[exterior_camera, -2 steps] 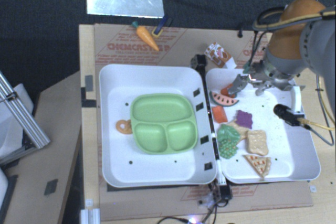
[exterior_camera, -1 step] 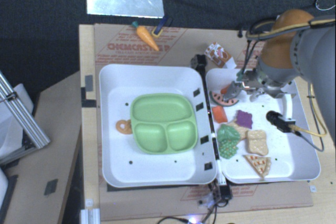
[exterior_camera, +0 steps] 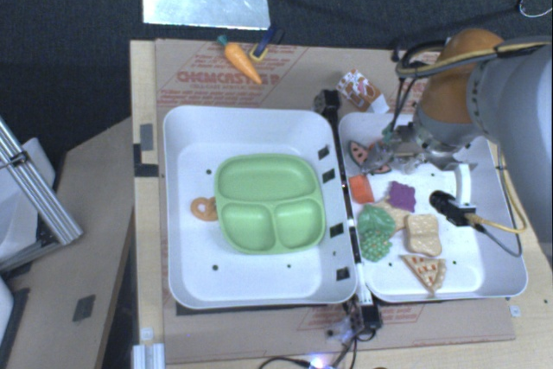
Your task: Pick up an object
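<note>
- Orange block (exterior_camera: 360, 188) near the left wall of the right bin (exterior_camera: 505, 276), beside the pizza slice (exterior_camera: 359, 154) and purple piece (exterior_camera: 401, 195).
- Lies just below and left of the gripper (exterior_camera: 390, 153); long axis roughly along the bin wall.
- Gripper low over the bin's upper left, near the pizza slice; open or closed, cannot tell, and no object seen held.

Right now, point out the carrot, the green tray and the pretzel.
carrot (exterior_camera: 242, 63), camera view, middle of its orange body.
green tray (exterior_camera: 263, 179), camera view, floor of its large compartment.
pretzel (exterior_camera: 205, 209), camera view, on its loop.
</note>
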You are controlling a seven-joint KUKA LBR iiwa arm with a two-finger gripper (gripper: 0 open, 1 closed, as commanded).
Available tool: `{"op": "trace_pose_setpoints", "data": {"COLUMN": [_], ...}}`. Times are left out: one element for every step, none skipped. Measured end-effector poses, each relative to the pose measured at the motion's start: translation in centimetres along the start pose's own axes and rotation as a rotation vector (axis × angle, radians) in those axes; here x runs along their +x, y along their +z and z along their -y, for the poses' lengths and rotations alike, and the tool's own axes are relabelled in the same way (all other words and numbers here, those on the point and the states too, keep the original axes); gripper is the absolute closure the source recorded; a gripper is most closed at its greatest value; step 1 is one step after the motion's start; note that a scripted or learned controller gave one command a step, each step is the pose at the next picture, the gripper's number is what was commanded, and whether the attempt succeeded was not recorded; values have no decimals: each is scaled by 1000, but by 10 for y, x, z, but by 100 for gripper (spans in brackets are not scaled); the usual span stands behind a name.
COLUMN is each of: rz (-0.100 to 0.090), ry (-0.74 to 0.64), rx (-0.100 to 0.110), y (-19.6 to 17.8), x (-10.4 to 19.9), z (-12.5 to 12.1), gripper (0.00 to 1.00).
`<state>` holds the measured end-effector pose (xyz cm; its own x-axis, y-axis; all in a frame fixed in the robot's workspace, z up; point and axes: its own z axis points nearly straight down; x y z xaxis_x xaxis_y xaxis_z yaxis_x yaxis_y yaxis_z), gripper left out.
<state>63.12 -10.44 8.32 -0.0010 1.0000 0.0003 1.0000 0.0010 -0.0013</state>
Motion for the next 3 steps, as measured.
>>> {"op": "trace_pose_setpoints", "data": {"rz": [0,1,2], "ry": [0,1,-4], "rx": [-5,-7,-11], "y": [-13,-58,-123], "x": [0,0,2], "z": [-2,2,-4], "gripper": [100,100,100]}}
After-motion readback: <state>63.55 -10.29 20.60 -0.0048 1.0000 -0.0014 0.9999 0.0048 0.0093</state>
